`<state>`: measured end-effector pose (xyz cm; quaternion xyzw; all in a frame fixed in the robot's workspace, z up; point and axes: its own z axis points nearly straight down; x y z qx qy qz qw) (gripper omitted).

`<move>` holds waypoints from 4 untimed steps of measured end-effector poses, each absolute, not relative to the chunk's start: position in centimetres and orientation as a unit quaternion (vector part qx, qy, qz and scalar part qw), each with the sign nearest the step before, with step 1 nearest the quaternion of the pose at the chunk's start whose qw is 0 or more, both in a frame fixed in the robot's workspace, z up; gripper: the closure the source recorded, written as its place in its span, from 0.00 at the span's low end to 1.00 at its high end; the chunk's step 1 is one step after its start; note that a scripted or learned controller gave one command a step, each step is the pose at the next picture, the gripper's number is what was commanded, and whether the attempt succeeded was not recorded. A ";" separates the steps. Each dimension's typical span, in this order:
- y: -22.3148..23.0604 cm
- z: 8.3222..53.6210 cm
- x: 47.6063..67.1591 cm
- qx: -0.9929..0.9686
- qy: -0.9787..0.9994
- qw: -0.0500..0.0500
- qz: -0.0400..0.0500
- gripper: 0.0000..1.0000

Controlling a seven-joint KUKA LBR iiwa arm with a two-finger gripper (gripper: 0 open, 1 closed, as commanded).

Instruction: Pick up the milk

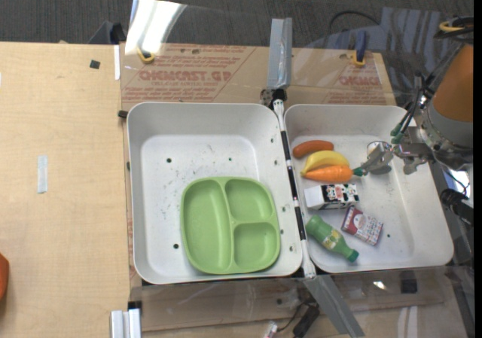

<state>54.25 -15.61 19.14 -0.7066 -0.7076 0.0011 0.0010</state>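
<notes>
The milk [331,195] is a small white carton with black spots and a red mark. It lies on its side in the right bin [422,246], just below the carrot. My gripper [395,161] hovers over the right part of that bin, up and to the right of the milk and clear of it. Its fingers [379,157] are spread, and nothing is between them.
Around the milk lie a carrot [329,174], a banana [325,159], a red sausage [312,147], a red packet [363,225] and a green bottle [330,239]. The left bin [151,178] holds a green divided plate [230,223]. A ridge [290,178] separates the bins.
</notes>
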 end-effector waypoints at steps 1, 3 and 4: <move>-11.2 11.7 51.5 -0.703 -0.711 -0.005 -0.003 0.00; -13.3 9.9 47.7 -0.687 -0.727 0.001 0.000 1.00; -7.6 19.0 49.6 -0.692 -0.722 0.001 0.001 1.00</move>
